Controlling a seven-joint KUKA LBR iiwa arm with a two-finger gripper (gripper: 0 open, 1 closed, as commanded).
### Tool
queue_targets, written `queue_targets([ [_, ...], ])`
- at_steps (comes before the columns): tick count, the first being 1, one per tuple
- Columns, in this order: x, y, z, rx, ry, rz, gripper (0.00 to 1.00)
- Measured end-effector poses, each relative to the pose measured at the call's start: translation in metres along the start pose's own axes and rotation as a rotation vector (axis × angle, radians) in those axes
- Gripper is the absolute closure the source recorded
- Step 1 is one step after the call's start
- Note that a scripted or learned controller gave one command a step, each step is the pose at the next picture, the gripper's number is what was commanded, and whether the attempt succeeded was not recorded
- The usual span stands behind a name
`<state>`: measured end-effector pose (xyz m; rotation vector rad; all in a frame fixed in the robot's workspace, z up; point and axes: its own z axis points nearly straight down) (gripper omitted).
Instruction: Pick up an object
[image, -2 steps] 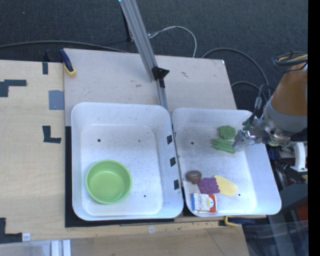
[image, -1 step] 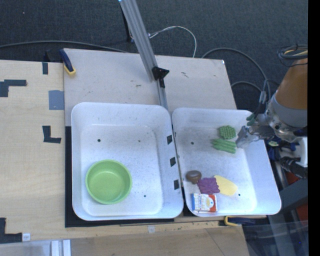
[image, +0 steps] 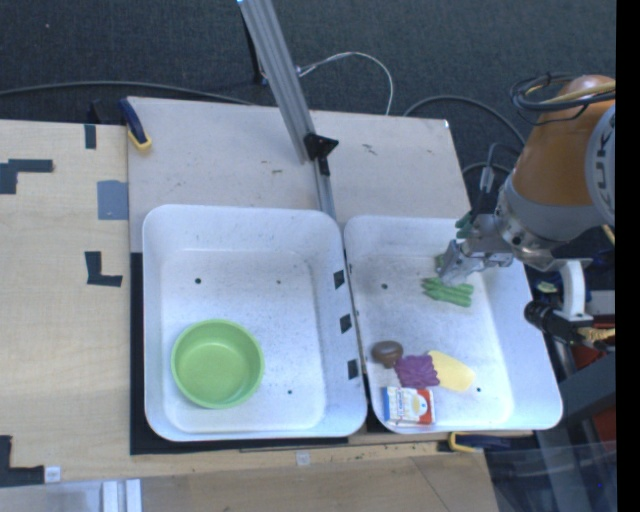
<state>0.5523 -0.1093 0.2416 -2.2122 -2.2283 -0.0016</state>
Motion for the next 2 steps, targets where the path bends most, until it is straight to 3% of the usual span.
queue_targets([
  [2,0.104,0.027,0.007,0.0,0.0,0.0,1.0],
])
